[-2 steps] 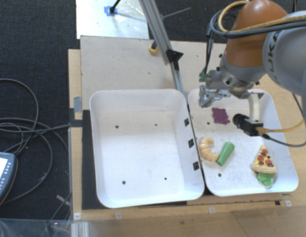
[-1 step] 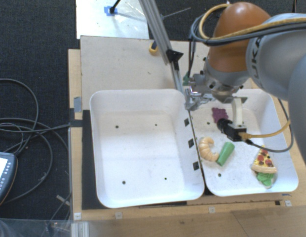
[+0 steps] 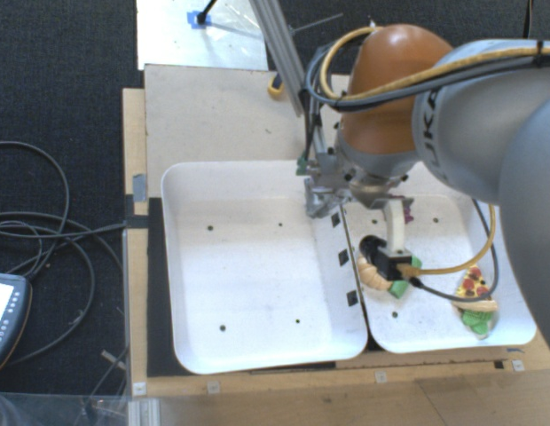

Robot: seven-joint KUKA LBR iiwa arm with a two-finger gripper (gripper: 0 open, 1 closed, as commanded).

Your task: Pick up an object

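- The grey arm [image 3: 488, 122] reaches in from the right, and its orange band [image 3: 390, 69] sits over the far edge of the bins.
- The pincer [image 3: 321, 201] hangs low at the far end of the seam where the two white bins meet, about over the right rim of the left bin [image 3: 248, 273].
- I cannot tell whether the pincer is apart or together (the wrist above it hides most of it from this slant).
- The things to pick lie in the right bin [image 3: 435, 331], all to the right of the pincer, and most of them nearer than it.
- A tan curved piece [image 3: 373, 279] is the closest of them. It lies just right of the seam, on the near side of the pincer and apart from it.
- A green piece [image 3: 410, 263] lies just beside the tan one, on its right.
- A pizza slice toy [image 3: 475, 284] lies by the right wall of that bin, well apart from the pincer.
- A green lump [image 3: 477, 320] lies just on the near side of the pizza slice.
- A small purple piece [image 3: 408, 209] shows in the far part of the right bin, to the right of the pincer and partly under the arm. It is too small to name.
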